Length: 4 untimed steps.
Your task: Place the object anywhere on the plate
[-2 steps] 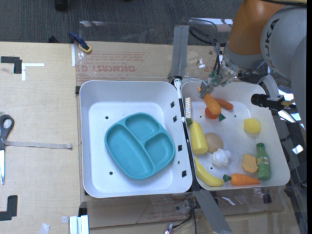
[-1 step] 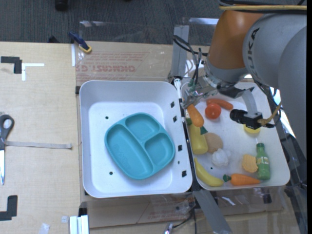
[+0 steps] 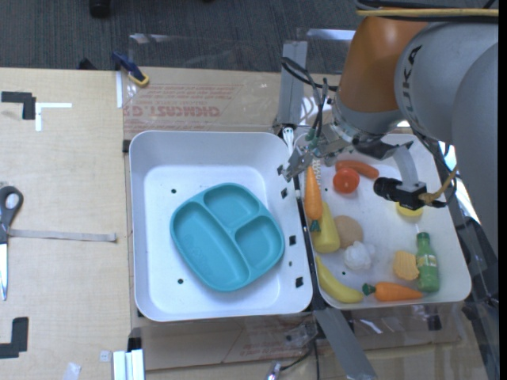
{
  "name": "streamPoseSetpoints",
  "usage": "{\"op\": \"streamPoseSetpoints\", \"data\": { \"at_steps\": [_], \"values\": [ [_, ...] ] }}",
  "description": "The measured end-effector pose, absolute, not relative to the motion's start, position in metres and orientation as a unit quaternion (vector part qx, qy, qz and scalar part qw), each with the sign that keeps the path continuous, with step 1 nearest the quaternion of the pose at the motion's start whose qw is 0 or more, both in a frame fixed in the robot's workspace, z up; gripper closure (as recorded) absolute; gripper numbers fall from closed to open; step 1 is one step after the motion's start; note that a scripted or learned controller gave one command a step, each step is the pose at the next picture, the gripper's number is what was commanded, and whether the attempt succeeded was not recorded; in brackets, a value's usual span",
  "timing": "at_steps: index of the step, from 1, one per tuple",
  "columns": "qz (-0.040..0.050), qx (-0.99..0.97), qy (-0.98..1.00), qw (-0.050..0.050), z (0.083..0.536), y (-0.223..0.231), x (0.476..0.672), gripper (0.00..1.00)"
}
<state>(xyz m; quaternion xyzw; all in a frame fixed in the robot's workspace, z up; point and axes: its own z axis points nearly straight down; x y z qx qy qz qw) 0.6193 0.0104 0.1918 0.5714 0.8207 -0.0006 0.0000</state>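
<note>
Reaching in from the right with the grey arm [image 3: 451,62], orange band above the wrist. Gripper [image 3: 310,155] poised over the top-left corner of the right bin [image 3: 380,220], close to the wall shared with the left bin [image 3: 150,153]; impossible to tell how wide it stands. Nothing visibly held. Orange toy carrot [image 3: 314,196] lying just below the gripper, along the right bin's left wall, possibly touching it. Red tomato [image 3: 346,182] and red chili [image 3: 360,167] just beside. Farther down, banana [image 3: 337,285], second carrot [image 3: 396,292], green bottle [image 3: 427,261]. Teal divided plate [image 3: 226,240] flat in the left bin, well apart from the carrot.
</note>
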Motion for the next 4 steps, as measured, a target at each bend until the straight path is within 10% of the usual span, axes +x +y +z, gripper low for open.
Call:
{"op": "streamPoseSetpoints", "data": {
  "at_steps": [2, 4],
  "values": [
    [-0.0009, 0.673, 0.74, -0.001, 0.191, 0.035, 0.543, 0.0],
    [-0.001, 0.673, 0.739, 0.0, 0.191, 0.035, 0.543, 0.0]
  ]
}}
